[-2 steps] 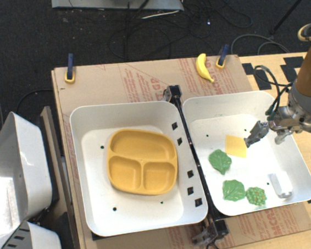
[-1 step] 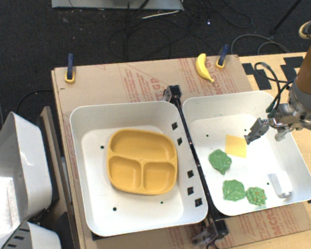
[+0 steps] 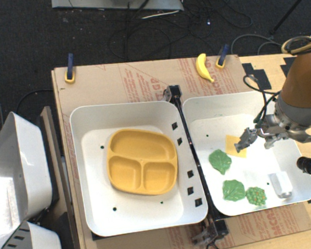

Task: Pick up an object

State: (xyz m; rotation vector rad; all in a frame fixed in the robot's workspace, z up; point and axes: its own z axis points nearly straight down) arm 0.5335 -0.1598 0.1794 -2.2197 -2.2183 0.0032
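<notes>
The right bin (image 3: 198, 111) holds a flat yellow slice (image 3: 232, 141), two green leafy pieces (image 3: 220, 161) (image 3: 233, 190), a bumpy green piece (image 3: 256, 195) and a small white block (image 3: 280, 184). My gripper (image 3: 247, 141) reaches in from the right and hangs low over the yellow slice's right edge, partly covering it. Nothing shows as held. The grey arm with its orange band (image 3: 304, 78) rises at the right edge of the bin.
The left bin (image 3: 83, 123) holds a yellow three-compartment tray (image 3: 143, 161). A toy banana (image 3: 205, 68) lies on the cardboard behind the right bin, beside a blue clamp (image 3: 223, 55). A black divider (image 3: 188, 151) runs between the bins.
</notes>
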